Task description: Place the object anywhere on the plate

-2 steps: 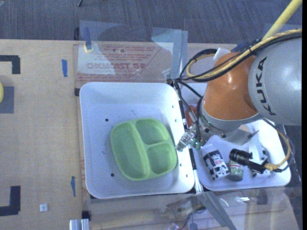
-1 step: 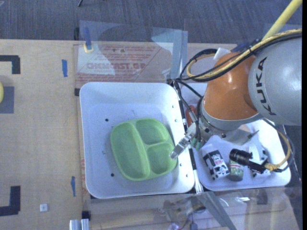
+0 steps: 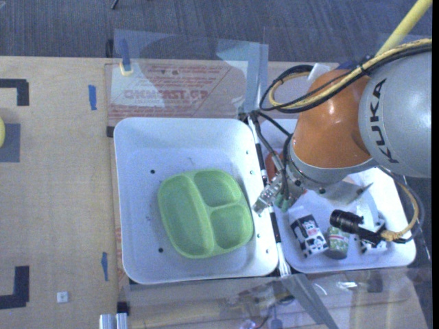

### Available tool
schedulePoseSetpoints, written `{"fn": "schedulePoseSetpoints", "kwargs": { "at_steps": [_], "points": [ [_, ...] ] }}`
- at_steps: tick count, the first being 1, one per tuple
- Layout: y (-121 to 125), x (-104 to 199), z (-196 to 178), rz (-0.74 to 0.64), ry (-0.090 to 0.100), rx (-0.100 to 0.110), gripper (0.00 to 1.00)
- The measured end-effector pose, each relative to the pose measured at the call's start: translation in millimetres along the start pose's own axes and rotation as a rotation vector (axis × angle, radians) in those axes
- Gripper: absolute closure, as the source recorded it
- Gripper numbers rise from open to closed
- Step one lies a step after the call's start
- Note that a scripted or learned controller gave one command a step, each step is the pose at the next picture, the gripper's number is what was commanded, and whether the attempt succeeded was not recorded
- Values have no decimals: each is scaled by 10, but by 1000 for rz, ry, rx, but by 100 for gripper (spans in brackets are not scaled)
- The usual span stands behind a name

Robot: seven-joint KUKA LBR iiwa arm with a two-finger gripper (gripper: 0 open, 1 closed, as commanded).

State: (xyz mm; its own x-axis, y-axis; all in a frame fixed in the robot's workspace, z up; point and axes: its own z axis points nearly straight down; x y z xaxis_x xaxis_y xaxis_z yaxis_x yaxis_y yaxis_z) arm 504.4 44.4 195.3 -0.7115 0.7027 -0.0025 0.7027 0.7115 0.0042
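Lying in the left bin [image 3: 137, 149], the green plate [image 3: 206, 214] is an oval with rounded corners, split into three compartments, one long one on the left and two smaller ones on the right. Nothing rests on it. The gripper [image 3: 269, 199] hangs over the rims where the two bins meet, just right of the plate; whether it is wide, narrow or holding something cannot be told. In the right bin [image 3: 405, 256], near its front wall, sit a small black-and-white block [image 3: 309, 235] and, just beside it on the right, a greenish round thing [image 3: 336, 242]. The grey arm [image 3: 401, 115] with its orange band covers the far part of that bin.

The bench [image 3: 55, 184] is pale wood, with black tape corners [image 3: 17, 91] and blue tape strips [image 3: 92, 96] on its left part. A clear sheet [image 3: 171, 91] with reddish lettering lies at the far side of the left bin. Beyond the bench is dark grey carpet [image 3: 274, 12].
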Motion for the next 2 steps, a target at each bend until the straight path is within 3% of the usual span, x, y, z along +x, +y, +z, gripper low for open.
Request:
{"fn": "schedulePoseSetpoints", "kwargs": {
  "at_steps": [1, 2],
  "points": [
    [-1, -1, 0, 0, 0, 0, 0],
    [10, -9, -102, 1, -3, -4, 100]
  ]
}}
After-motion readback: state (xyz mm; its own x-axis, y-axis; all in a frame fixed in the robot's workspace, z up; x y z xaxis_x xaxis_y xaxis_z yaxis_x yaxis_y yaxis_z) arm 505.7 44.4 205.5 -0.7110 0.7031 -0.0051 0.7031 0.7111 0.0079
